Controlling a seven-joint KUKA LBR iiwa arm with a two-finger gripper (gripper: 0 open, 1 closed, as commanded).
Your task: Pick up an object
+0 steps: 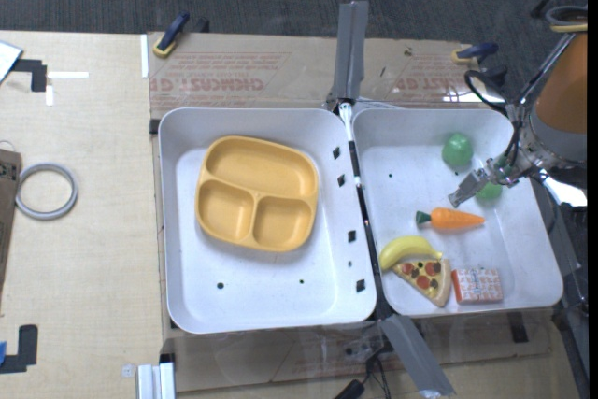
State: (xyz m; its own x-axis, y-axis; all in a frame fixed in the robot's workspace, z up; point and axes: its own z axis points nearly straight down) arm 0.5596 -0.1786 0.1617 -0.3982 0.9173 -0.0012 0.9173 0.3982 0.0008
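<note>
Carrot [455, 219] lying crosswise, green top leftward, maybe tilted

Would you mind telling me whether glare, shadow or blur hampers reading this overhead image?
Camera view: lighting is even and soft; the yellow divided plate and toy carrot look sharp; the white bin wall shows mild sheen; the end effector looks slightly blurred, partly covering a green object.

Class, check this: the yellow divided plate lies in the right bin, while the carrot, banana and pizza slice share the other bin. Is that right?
Not quite. The camera view shows the yellow divided plate in the left bin, not the right. The carrot, banana and pizza slice do share the other bin, the right bin.
</note>
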